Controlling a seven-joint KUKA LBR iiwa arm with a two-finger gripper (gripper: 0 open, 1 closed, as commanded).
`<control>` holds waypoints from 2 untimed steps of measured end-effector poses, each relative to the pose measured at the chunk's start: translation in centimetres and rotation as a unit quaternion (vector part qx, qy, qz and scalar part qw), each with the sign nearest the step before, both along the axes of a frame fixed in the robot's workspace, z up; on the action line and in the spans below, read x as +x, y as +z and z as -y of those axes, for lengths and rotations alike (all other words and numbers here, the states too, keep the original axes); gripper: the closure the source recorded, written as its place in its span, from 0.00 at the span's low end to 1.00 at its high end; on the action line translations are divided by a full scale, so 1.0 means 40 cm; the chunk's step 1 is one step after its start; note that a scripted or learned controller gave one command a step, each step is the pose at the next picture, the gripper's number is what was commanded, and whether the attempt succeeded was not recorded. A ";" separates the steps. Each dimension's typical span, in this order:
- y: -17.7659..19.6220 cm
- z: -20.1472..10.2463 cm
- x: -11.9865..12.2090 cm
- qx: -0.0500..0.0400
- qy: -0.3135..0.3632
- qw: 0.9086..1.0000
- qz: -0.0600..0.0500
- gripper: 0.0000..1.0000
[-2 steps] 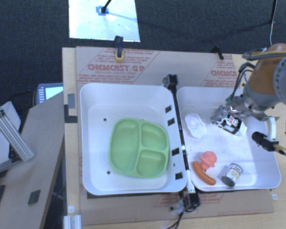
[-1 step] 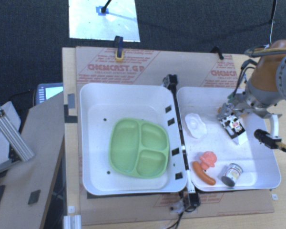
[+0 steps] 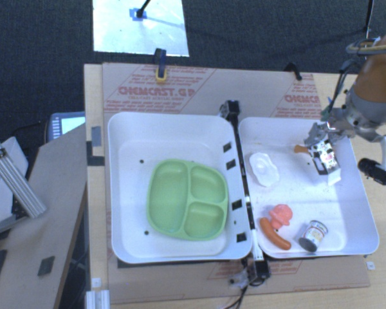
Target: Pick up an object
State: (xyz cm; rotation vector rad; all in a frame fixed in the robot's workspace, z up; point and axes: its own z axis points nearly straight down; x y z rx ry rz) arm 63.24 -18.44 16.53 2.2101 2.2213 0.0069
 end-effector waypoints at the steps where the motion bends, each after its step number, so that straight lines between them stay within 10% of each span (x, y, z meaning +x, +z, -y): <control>1: 0.137 0.001 0.005 0.000 0.000 1.000 0.000 1.00; 2: 0.147 -0.160 -0.007 0.003 0.003 1.000 -0.003 1.00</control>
